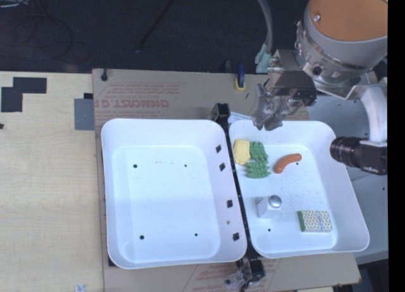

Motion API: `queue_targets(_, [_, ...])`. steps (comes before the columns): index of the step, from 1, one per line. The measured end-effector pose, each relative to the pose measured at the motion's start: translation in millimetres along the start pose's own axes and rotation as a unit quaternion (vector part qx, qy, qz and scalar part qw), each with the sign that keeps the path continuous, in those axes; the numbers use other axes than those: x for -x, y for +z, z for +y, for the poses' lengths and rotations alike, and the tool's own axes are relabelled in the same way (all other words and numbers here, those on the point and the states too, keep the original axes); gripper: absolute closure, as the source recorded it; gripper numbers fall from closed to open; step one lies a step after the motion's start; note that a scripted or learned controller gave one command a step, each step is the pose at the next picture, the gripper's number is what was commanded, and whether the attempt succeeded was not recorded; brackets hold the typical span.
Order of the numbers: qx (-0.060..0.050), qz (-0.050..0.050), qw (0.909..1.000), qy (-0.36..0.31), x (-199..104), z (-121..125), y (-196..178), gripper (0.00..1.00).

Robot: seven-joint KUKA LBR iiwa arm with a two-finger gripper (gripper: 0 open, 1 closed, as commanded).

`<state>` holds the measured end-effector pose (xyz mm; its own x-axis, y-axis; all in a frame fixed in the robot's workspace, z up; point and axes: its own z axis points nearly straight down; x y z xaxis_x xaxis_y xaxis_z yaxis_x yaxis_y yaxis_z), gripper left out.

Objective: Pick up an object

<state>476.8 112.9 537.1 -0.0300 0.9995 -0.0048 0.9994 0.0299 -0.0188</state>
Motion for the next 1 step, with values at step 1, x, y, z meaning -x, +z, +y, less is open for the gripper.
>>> queue_targets(1, [-0.001,0.000,1.0000,-0.001,0.1,0.0,0.4,0.00])
